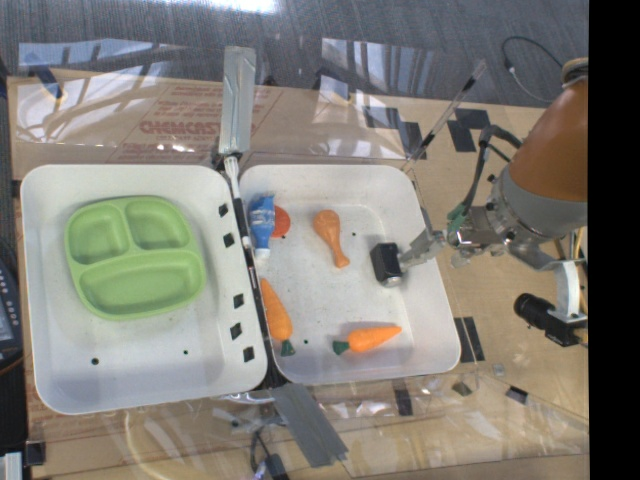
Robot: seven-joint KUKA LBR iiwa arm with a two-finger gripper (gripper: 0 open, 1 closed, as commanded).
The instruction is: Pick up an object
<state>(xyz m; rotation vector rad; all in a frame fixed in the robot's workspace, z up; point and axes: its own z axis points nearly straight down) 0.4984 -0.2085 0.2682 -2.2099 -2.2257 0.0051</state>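
Your tool (388, 264) sits low in the right bin (425, 308), near its right wall, and from this slanted view you cannot tell whether it is spread or pressed together; the dark end of it hides that. Nothing is visibly caught in it, so treat the pick as not yet made.

The nearest candidates are the drumstick (333, 236), lying just to the tool's left, and the carrot (368, 339), lying below it toward the front wall. Choose one and commit. The drumstick lies on open floor, well apart from its neighbours, so it looks like the easier target: centre over its thicker part, turn so you close across its narrow width rather than along its length, and go down until you are almost at the bin floor before closing. Lift straight up and check that the thing comes with you.

Avoid the second carrot (275, 313) and the blue tube (261, 221); both lie against the bin's left wall, where one side of the tool would have little room. A red piece (282, 220) shows just beside the tube, partly hidden, too unclear to name.

Count: two white bins, the left bin (50, 368) holding one green tray (135, 256) with three compartments; in the right bin two carrots, one drumstick, one tube, one red piece
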